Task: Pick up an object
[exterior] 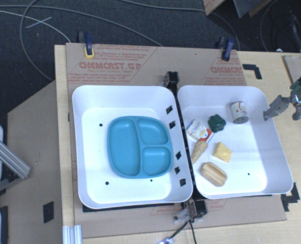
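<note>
one blue plate [139, 146] left; five items right.

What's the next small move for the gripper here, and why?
Probably swing the gripper left over the right bin and stop above the small can. The gripper sits outside the bin's right rim with nothing between its fingers, and the can is the nearest item, standing apart from the green object and the rest.
</note>
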Robot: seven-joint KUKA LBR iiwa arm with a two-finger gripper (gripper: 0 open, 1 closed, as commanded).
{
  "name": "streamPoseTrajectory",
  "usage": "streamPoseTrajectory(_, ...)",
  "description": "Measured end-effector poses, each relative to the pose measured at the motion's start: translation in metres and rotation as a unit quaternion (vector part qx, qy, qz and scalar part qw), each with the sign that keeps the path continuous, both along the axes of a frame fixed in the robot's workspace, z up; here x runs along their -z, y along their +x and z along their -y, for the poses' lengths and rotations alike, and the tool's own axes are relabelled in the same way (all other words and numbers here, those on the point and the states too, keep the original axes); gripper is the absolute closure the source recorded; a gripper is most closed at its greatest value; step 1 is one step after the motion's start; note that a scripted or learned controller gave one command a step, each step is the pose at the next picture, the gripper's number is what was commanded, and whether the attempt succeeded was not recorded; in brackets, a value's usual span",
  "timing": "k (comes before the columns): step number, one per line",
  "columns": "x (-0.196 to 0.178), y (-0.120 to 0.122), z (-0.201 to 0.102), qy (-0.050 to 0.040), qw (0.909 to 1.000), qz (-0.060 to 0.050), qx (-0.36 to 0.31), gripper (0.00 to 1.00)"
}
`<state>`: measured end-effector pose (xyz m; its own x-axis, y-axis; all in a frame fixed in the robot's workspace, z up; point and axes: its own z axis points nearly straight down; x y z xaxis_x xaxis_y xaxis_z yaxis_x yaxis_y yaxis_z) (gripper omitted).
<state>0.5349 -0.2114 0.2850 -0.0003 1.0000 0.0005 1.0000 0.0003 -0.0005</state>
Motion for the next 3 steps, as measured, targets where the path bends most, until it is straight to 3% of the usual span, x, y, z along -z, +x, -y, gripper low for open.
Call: streamPoseTrajectory(3, 0.158, -0.009, 0.009, 0.0016, 1.0, -0.003, 0.001, 0.0)
